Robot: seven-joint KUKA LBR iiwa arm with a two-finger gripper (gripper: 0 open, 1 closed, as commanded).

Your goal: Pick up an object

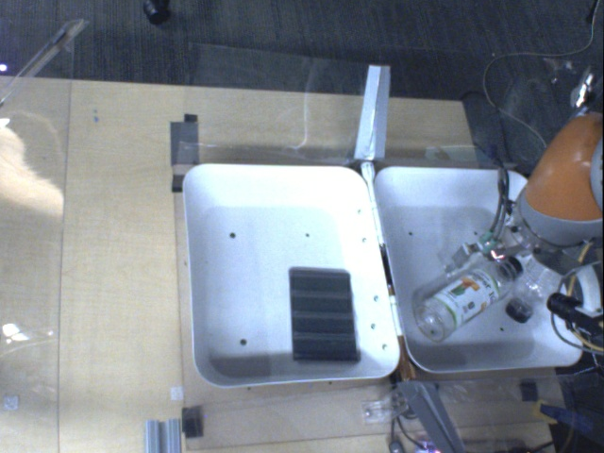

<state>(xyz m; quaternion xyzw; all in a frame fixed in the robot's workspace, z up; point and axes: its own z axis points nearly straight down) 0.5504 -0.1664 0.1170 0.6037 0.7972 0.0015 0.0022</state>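
A clear bottle with an orange and green label lies on its side in the right bin, tilted, its upper end right under the jaws and touching or nearly touching them, its other end lying away from them toward the bin's front-left. The jaws hang low over that bin below the arm's orange band, and whether they are wide, narrow or closed on the bottle cannot be told. Well to their left, in the left bin on the table, lies a dark ribbed block.
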